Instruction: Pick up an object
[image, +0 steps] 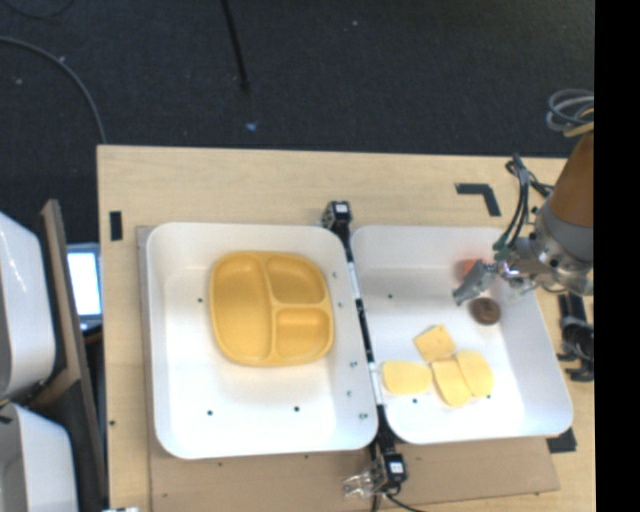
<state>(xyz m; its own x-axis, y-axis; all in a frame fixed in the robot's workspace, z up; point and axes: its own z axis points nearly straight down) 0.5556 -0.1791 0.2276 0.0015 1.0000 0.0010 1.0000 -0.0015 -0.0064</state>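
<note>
Four flat pale-yellow foam pieces (441, 372) are lying clustered at the near end of the right white bin (530, 400). One small round brown object (486, 311) is sitting beyond them, with one small red object (467, 268) further back. The gripper (484, 282) is hovering between these two; its opening cannot be told, and nothing is showing between its fingers. One yellow three-compartment plastic plate (270, 306) is occupying the left white bin (180, 420).

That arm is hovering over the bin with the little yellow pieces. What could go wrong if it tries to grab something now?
The yellow pieces lie flat and bunched, some overlapping, so the gripper might slide off one or drag several together. A small brown round thing sits right beneath the gripper, with something red beside it; coming down, it could nudge either aside instead of catching it.
</note>
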